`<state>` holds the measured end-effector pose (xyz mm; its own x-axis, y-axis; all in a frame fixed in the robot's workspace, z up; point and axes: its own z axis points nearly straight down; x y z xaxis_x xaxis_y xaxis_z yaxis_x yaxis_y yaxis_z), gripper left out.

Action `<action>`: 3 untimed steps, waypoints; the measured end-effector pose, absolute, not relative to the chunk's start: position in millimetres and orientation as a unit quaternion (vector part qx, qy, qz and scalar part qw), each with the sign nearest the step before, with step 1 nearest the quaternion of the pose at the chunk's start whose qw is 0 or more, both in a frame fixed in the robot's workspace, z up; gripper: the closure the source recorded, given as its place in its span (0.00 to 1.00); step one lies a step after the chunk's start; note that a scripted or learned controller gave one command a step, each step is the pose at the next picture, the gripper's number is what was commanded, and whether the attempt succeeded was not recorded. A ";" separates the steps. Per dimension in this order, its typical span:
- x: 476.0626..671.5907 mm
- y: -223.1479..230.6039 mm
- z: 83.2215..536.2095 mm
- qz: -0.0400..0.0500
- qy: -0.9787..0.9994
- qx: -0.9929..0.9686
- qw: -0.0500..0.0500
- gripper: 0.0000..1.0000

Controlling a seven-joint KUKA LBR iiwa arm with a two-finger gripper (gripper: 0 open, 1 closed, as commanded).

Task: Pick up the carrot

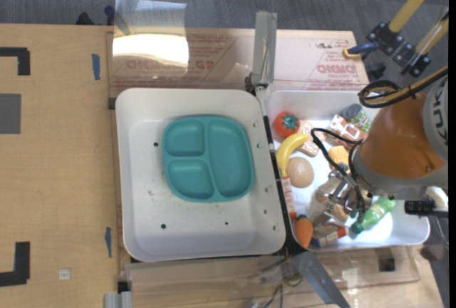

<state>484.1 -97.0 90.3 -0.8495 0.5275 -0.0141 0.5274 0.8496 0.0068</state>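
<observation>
The right bin (420,228) holds the toy food; the gripper (340,201) hangs low over its middle, its opening impossible to tell, and the carrot (304,231) lies just left and nearer, at the bin's near-left corner

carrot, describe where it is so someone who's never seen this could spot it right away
Look in the right-hand white bin, the one crowded with toy food, not the one holding the teal plate. Go to its near left corner, by the divider between the bins. The carrot is the small orange piece there, below the tan egg and yellow banana, with dark green at its top.
</observation>
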 end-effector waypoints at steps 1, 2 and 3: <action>483.7 -97.1 90.1 0.002 0.923 0.385 0.007 0.00; 485.8 -96.4 89.9 0.003 0.796 0.605 0.006 0.00; 620.7 -150.3 87.9 0.001 0.844 0.536 0.004 0.00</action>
